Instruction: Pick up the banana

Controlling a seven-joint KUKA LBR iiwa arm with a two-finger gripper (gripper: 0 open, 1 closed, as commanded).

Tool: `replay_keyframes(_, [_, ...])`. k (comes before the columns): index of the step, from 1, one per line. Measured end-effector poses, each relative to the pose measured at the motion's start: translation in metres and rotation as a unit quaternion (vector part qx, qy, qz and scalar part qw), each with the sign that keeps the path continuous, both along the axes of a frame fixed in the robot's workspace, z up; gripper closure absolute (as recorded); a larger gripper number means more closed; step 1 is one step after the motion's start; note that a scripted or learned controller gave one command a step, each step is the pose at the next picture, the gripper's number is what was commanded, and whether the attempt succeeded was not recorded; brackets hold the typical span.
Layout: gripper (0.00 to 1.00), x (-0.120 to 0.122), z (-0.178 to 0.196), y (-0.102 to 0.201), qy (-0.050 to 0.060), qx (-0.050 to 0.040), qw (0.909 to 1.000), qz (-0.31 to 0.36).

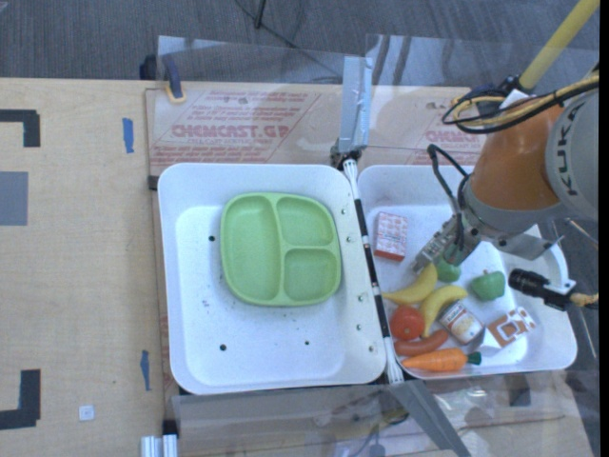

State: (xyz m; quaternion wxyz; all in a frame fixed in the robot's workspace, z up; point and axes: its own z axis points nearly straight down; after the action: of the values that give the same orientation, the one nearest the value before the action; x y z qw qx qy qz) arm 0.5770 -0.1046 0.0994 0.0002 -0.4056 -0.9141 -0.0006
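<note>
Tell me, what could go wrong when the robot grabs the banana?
The banana lies squeezed among the tomato, the jar and something green, so the gripper might bump them or grab the wrong one. The banana is curved and could slip out.

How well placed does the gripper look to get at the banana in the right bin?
Probably well: the gripper hangs just above the banana, whose upper side lies bare, though a tomato and a jar crowd its lower end.

Faint red "CHEMCAST GP" on sheet [243, 127] behind bins; "KU" on arm [571, 165].
</note>
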Motion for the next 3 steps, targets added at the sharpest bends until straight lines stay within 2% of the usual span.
replay_keyframes(1, [1.00,0.070,0.112,0.046,0.001,-0.0006,1.0000,0.004])
replay_keyframes(2, [0.00,0.070,0.112,0.046,0.002,-0.0006,1.0000,0.004])
replay_keyframes(3, [0.00,-0.023,0.088,0.039,0.003,0.0008,0.9812,0.193])
